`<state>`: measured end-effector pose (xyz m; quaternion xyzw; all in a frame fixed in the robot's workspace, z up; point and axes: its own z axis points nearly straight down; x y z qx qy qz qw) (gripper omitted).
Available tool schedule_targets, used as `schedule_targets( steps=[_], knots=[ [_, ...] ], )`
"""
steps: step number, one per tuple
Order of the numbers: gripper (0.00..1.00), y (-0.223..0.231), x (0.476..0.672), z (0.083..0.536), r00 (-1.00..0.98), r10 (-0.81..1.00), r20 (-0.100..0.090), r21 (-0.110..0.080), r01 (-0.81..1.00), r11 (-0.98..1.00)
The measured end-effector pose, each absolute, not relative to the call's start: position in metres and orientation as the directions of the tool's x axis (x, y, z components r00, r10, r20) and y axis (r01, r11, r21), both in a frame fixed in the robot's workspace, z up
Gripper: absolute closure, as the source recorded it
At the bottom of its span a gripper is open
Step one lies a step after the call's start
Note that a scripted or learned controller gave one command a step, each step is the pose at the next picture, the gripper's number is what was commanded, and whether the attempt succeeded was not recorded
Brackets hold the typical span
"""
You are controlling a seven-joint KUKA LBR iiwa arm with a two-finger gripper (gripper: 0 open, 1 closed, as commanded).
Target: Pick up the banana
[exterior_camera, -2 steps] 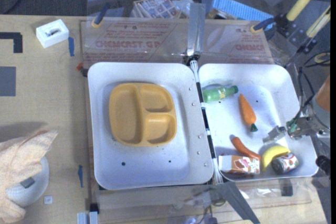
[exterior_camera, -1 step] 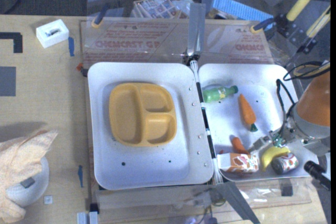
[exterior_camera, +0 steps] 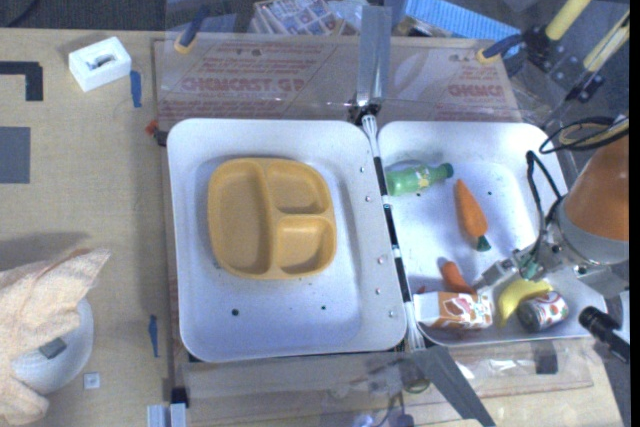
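One banana point(exterior_camera: 522, 297), two carrots point(exterior_camera: 470, 211)

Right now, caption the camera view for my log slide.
Gripper poised over the banana in the right bin; yellow divided tray in the left bin.

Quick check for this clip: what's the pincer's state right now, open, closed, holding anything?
Pincer: cannot be told; it sits low in the right bin, just above the banana.
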<state>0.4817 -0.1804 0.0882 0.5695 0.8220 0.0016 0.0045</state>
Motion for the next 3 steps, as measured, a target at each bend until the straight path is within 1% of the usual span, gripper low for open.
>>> schedule_targets(
  steps=[2,3],
  knots=[
    [0.0,-0.18,0.482,0.088,-0.351,0.936,-0.006,0.008,0.936,0.351],
    [0.0,-0.215,0.485,0.088,-0.105,0.994,0.01,0.009,0.994,0.105]
  ],
)
